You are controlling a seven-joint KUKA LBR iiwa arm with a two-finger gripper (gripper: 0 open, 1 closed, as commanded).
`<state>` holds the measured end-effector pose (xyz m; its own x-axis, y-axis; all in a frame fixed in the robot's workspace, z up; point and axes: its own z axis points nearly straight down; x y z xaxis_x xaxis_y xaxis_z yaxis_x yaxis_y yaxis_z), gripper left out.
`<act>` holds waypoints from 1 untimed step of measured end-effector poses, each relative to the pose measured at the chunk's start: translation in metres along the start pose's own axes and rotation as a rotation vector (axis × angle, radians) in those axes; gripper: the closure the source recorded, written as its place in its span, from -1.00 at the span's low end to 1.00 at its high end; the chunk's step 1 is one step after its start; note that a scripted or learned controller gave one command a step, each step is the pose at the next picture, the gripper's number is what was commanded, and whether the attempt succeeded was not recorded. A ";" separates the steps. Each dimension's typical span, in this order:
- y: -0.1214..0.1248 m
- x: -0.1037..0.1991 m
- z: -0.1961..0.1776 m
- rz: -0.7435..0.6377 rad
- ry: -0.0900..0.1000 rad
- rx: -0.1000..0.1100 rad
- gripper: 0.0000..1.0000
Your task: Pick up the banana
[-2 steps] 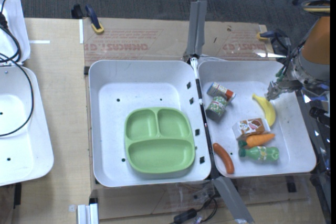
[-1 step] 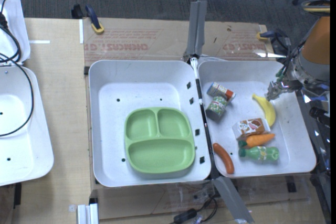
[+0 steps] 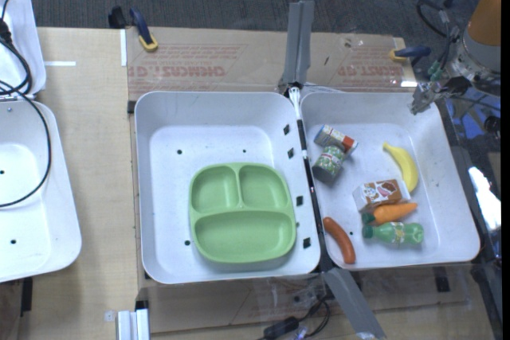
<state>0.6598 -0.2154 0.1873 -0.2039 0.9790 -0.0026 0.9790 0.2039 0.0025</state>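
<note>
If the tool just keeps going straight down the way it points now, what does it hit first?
The tool hangs over the back right corner of the right bin. Going straight down, it would probably meet the bin's rim or bare floor there first, not the banana, which lies nearer the camera. Depth is hard to judge.

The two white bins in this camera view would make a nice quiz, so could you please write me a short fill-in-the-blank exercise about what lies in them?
1. The banana lies in the ____ bin as the camera sees it.
2. The green plate has ____ compartments.
3. The carrot is ____ in colour.
4. The gripper is near the right bin's ____ right corner in the image.

Missing words: right; three; orange; upper
</note>
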 end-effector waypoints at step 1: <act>-0.061 0.005 0.091 -0.069 -0.004 -0.006 -1.00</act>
<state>0.5991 -0.2235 0.0966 -0.2708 0.9626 -0.0072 0.9626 0.2709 0.0083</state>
